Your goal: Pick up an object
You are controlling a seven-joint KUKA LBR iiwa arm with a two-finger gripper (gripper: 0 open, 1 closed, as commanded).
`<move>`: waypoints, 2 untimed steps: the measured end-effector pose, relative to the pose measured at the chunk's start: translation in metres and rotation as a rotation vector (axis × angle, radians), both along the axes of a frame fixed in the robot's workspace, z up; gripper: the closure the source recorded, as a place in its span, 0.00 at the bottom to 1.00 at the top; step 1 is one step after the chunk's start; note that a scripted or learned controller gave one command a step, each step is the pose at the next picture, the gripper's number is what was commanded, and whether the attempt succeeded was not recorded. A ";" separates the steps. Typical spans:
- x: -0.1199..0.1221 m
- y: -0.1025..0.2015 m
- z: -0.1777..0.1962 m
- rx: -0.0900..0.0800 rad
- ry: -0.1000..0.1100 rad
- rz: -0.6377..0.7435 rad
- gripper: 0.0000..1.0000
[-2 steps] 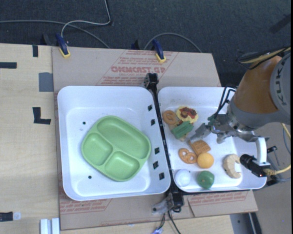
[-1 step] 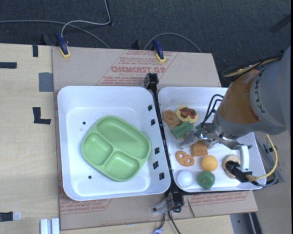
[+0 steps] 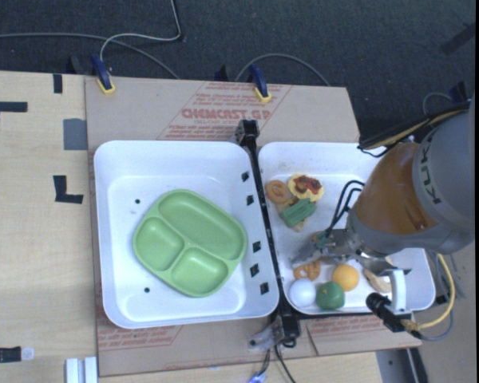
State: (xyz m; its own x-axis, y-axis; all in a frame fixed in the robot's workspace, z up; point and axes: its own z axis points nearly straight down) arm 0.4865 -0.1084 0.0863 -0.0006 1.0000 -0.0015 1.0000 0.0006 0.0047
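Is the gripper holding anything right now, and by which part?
Cannot be told: the gripper is low among the toy food in the right bin, its tips hidden.

Two bins sit side by side on a cardboard sheet (image 3: 223, 110) laid over the surface (image 3: 24, 214). The left bin (image 3: 112, 166) holds a divided tray (image 3: 190, 242) near its middle. The right bin (image 3: 335, 154) holds a cluster of toy foods: a pretzel (image 3: 276, 191) and a small pizza (image 3: 306, 186) toward the far side, a pickle-like piece (image 3: 298, 211) just before them, and an egg (image 3: 302, 293), a round fruit (image 3: 330, 295) and an orange (image 3: 346, 277) crowded at the near edge. The arm (image 3: 415, 190) reaches over that bin from the right
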 end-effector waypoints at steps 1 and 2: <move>0.001 -0.001 0.010 -0.001 -0.002 -0.001 1.00; 0.037 0.062 0.098 0.002 0.004 0.002 1.00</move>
